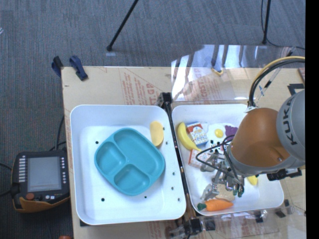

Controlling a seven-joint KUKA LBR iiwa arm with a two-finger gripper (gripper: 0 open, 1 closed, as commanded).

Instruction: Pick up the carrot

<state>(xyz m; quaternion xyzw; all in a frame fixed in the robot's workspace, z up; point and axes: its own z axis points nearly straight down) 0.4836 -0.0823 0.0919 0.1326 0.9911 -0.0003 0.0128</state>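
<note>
The carrot [217,205], orange with a green tip at its left end, lies near the front edge of the right bin [271,198]. My gripper [223,185] hangs just above and behind it, under the orange wrist band, with cables around it. The carrot rests on the bin floor, separate from the metal fingers.
The right bin also holds a banana [184,136], a small carton [198,132], a fried egg toy [219,132], a purple piece [230,131] and a yellow piece [252,180]. In the left bin lie a blue divided plate [129,161] and a yellow slice [157,133]. A pendant [42,176] sits left of the bench.
</note>
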